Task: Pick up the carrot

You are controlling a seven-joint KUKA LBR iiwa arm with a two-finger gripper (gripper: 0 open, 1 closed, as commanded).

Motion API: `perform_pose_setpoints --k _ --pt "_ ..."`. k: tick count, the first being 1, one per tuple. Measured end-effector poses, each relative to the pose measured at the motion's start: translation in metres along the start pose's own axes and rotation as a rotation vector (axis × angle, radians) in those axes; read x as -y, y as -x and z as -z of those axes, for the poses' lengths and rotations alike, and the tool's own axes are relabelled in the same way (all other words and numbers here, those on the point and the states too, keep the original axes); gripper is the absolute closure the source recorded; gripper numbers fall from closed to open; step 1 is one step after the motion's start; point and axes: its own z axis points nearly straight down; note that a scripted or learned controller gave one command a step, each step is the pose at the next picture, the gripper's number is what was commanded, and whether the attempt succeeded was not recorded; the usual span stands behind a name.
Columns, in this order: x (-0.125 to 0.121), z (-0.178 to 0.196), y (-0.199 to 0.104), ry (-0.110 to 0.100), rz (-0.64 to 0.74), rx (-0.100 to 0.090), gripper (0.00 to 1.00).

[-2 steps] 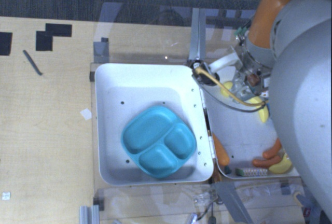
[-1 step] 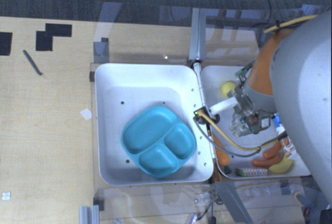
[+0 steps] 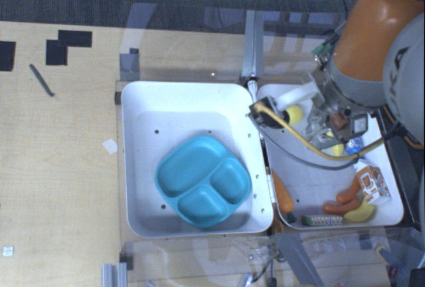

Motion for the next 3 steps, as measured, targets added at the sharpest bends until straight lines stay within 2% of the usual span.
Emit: perform_pose_setpoints --k 1,2,3 --pt "-0.051 -0.171 0.018 -0.003 0.11 0.007 1.0" --pt "-0.051 -0.161 0.016 -0.003 0.118 0.006 1.0" --pt "-0.063 -0.17 -0.027 -0.002 0.174 0.005 1.0"
